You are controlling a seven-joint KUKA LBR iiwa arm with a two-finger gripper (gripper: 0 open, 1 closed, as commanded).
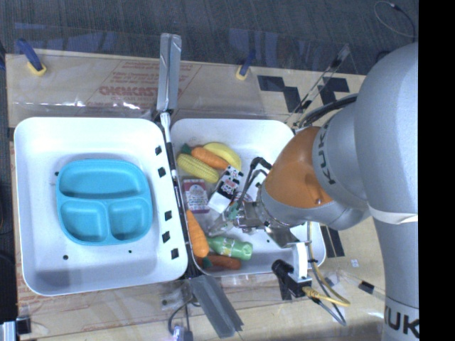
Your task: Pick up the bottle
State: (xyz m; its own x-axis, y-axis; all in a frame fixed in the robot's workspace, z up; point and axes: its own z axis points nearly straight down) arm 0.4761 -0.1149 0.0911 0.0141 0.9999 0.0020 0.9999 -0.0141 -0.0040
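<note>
we see the grey arm (370, 155) with its orange band reaching in from the right over the right bin (186, 130), while the left bin (28, 190) holds a blue divided tray (105, 199). the gripper (238, 215) hangs low in the middle of the right bin; whether it is wide or narrow we cannot tell. the bottle (231, 248) lies on its side near the front wall of that bin, its long axis running left to right; which end is the cap we cannot tell. it sits just in front of the gripper, slightly to its left, apart from it. it looks small, green and translucent. a carrot (198, 236) lies just to its left, and a corn cob (196, 167) and a banana (226, 152) sit towards the back.
</note>
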